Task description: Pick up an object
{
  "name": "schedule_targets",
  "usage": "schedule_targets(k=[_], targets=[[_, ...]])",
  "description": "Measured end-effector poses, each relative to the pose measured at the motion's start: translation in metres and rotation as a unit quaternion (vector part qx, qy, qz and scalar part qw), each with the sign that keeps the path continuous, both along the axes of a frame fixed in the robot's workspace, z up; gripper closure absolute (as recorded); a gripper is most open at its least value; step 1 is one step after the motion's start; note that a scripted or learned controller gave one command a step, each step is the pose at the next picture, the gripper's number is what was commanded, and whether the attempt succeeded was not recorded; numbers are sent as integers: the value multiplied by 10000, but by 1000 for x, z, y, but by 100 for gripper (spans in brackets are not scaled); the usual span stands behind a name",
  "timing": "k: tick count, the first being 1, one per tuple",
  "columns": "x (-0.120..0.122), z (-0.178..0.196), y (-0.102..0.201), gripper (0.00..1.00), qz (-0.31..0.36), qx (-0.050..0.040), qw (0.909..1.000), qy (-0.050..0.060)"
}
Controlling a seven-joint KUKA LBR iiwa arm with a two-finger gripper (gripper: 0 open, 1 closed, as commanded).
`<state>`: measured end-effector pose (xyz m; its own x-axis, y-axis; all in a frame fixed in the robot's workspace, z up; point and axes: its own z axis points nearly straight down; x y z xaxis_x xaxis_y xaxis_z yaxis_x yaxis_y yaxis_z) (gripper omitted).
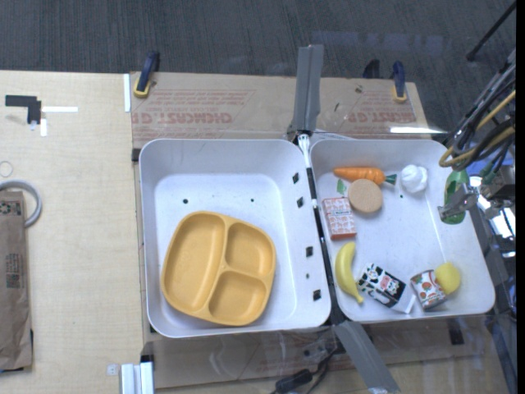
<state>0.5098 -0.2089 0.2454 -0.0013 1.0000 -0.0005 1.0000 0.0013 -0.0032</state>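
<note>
The banana lies in the right bin with a carrot, a box and a can, all spread apart, so each is easy to reach. The gripper waits at that bin's right edge; I cannot tell its state.

A pale wooden bench fills the left of the frame, dark carpeted floor runs along the top, and clamped brown cardboard lies upper centre.
</note>
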Motion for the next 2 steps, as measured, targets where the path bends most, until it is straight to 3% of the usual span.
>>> schedule_targets(k=[1,2], targets=[[37,-154,62,0,258,-3,9997,-15],[47,-154,58,0,-110,-3,9999,-11]])
